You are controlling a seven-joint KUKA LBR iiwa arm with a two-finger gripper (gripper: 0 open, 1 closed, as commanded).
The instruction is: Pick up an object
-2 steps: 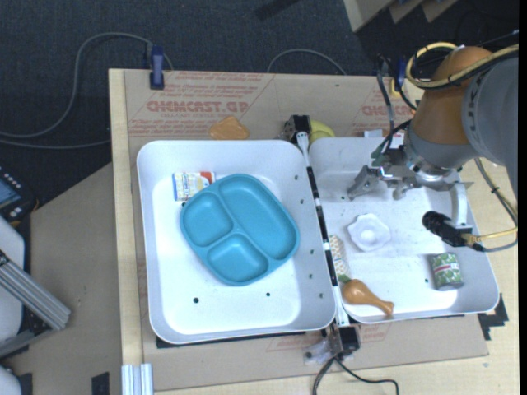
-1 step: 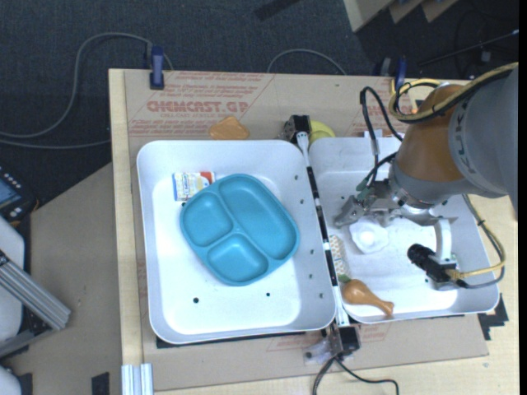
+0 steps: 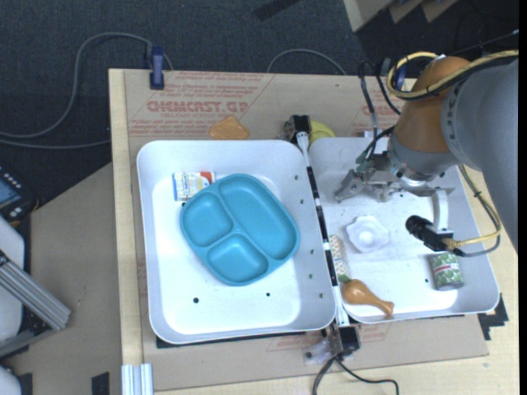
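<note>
Item: white plastic piece [image 3: 365, 234], small and roughly round with no clear long axis. It lies flat near the middle of the right bin [image 3: 473, 296] and carries no legible marking.

Tool [image 3: 363, 184]: just above the piece, toward the bin's far side and apart from it. Whether it is open or closed cannot be told, and nothing is seen held in it.

Same bin: a green speckled can [image 3: 445, 271] near the right wall, label too small to read. An orange-brown drumstick-shaped item [image 3: 367, 295] lies by the near wall, its long axis slanting left to right with the thicker end to the left. Neither lies between the tool and the piece.

Left bin [image 3: 169, 303]: a blue divided tray [image 3: 239, 228] with three compartments. A white packet [image 3: 188, 183] with red and blue print, unreadable, lies partly under the tray's far-left edge.

Worktop [image 3: 206, 97]: brown board printed in red, largest line reading about "CHEMCAST GP", smaller lines illegible. An orange object [image 3: 228, 127] and a yellow-green object [image 3: 320, 131] sit beyond the bins.
</note>
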